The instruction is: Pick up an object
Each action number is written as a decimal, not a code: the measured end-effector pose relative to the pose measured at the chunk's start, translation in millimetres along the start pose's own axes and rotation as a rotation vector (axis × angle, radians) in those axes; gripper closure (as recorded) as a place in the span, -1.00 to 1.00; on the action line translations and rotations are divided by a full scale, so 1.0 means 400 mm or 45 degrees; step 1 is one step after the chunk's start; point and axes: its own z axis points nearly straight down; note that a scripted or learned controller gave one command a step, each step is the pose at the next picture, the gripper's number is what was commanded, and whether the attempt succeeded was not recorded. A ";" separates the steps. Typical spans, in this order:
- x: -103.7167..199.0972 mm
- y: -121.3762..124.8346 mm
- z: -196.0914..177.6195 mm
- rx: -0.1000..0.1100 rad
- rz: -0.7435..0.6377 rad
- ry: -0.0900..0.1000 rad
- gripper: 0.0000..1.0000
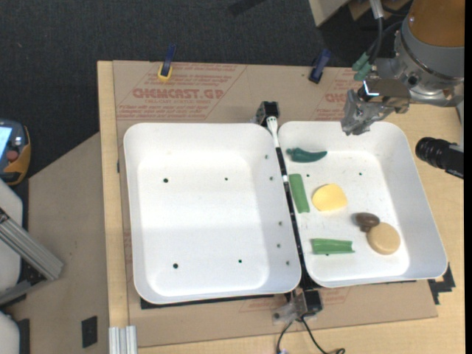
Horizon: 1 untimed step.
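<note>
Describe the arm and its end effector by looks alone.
The arm is a thick grey cylinder with a broad orange band above the wrist. Dark cables run along it. The end effector is small, boxy, grey metal, with teal-green fittings beside it.

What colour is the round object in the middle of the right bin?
Yellow: the round object shows plainly in the camera view, lying in the right bin.

Arm point(435, 28) cropped at frame's corner
</note>
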 end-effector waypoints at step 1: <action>0.189 -0.049 -0.207 -0.017 0.001 0.000 1.00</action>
